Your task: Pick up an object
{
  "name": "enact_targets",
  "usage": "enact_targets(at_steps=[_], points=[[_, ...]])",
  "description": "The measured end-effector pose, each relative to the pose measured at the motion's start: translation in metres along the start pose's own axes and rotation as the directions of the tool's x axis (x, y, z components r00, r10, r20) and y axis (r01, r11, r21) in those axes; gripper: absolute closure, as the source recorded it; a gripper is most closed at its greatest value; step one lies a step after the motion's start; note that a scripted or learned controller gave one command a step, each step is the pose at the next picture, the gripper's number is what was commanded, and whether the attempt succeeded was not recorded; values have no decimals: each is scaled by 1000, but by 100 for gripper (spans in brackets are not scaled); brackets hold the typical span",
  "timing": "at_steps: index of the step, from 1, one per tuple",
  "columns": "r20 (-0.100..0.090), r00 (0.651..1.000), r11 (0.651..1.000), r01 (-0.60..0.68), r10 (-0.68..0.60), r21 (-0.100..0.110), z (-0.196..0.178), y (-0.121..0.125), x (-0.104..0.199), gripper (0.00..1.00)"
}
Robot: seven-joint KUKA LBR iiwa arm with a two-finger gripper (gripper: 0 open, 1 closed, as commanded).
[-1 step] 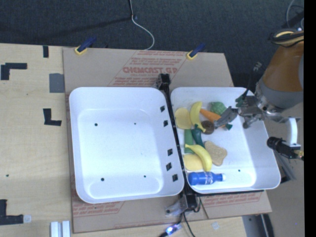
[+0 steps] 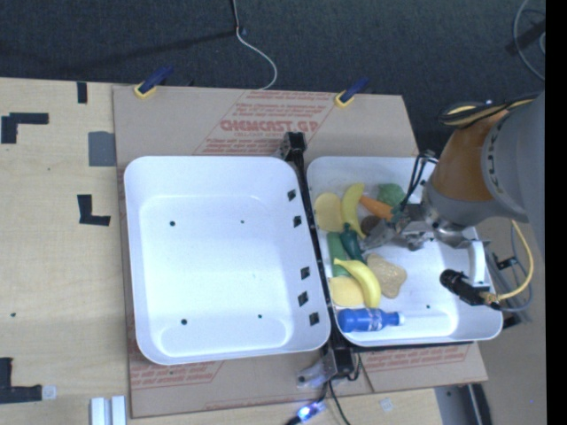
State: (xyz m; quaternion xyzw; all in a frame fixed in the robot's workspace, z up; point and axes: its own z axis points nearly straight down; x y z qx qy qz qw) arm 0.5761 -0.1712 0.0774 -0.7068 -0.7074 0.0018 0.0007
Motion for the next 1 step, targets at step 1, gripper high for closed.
enact_targets(at_steps=[1], points=[[-1, 1000, 1000, 4, -4, -7, -7, 72, 8, 0]])
